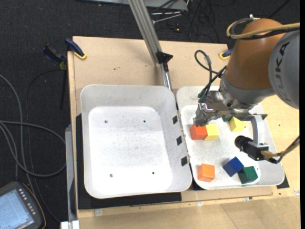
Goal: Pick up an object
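— White plastic, two shallow bins side by side on a pale wooden bench [119, 61]. Which one has the blocks?

— The right bin [188, 99], right of centre in the frame. Six blocks lie in it. The left bin [88, 128] takes up the middle of the frame.

— And the arm?

— The grey arm [267, 66], with its orange band, reaches in from the upper right and bends down over the upper part of the right bin. The gripper [205, 118] hangs at that bin's upper left, just above a red-orange block [198, 132].

— Does it have that block?

— I cannot tell whether the gripper is open or closed, because the wrist body hides too much at this slant. The red-orange block looks to be resting on the bin floor. It touches a yellow block [212, 131] on its right.

— The other four?

— A second yellow block [237, 124] lies further right, close under the wrist. An orange block [206, 172] sits at the lower left of the right bin, near the front wall. To its right is a blue block [233, 166], and a green block [248, 174] is just beside that, towards the bin's lower right corner.

— Anything else on the bench?

— A metal strut [145, 27] slants down from the top of the frame to the point where the bins' upper edges meet. A blue-and-yellow clamp [74, 49] grips the bench's upper left corner.
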`<state>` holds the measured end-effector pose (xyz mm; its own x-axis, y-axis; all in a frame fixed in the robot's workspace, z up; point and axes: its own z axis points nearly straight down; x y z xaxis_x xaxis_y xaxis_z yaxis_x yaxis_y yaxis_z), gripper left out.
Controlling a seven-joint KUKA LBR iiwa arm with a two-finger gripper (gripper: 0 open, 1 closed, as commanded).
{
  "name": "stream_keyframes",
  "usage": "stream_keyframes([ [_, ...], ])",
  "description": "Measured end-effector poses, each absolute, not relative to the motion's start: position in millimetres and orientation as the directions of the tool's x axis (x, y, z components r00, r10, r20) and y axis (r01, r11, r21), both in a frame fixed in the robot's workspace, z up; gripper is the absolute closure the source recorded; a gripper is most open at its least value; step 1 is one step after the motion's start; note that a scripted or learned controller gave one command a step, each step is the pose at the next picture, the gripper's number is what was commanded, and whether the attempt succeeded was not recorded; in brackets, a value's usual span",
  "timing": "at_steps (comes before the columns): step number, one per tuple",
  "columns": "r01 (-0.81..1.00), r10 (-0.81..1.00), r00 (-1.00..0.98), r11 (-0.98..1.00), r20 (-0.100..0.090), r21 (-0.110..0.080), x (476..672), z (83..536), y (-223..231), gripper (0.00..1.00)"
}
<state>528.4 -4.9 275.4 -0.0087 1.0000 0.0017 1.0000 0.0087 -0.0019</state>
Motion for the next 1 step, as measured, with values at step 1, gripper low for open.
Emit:
stream_keyframes([
  [1, 1.000, 1.000, -0.009, 0.009, 0.002, -0.001, 529.3, 273.3, 51.4, 1.00],
])
